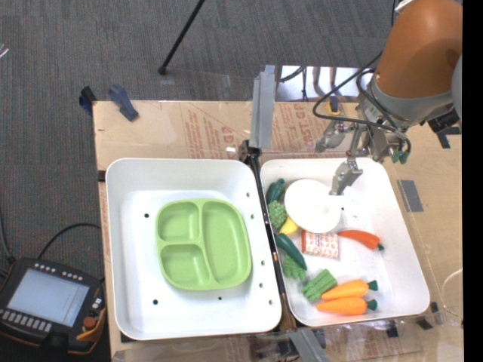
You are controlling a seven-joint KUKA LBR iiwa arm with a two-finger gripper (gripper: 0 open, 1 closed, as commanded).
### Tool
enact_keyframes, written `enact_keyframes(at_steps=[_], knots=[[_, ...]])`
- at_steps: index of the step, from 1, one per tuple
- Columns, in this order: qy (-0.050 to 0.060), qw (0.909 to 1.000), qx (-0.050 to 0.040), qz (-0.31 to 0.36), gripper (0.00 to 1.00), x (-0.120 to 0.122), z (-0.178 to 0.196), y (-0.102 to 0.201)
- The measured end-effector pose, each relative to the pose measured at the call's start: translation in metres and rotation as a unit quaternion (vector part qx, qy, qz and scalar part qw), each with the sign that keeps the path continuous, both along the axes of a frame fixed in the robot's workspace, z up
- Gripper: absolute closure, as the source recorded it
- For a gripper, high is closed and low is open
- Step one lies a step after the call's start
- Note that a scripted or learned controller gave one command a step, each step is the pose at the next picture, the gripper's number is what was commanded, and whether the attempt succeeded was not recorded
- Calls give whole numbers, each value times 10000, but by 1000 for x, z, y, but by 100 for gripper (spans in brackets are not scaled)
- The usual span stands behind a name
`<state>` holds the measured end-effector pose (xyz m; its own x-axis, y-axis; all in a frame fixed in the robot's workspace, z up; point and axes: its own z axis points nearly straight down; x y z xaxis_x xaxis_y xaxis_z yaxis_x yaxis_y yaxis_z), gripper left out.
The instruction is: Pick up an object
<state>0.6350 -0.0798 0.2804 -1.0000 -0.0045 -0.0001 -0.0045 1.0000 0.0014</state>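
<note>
right bin (407,247) holds toys | white round plate (312,204) flat, upper left | patterned red card (321,244) below plate | three orange carrots (349,296) lower right | green vegetables (287,240) along left wall

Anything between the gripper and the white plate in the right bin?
Nothing visible. The gripper hangs over the far part of the right bin, its tip just at the white plate's far-right edge. The plate's top is bare; the toy vegetables sit along its left and near sides.
</note>
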Motion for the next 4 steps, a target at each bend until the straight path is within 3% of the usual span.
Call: enact_keyframes(at_steps=[1, 2, 3, 4], knots=[[47, 9979, 9, 652, 0, -89, -97, 10], [33, 9979, 9, 649, 0, -134, -196, -11], [12, 10000, 3, -9, 0, -106, -194, -4], [3, 9963, 0, 856, 0, -126, -194, -111]])
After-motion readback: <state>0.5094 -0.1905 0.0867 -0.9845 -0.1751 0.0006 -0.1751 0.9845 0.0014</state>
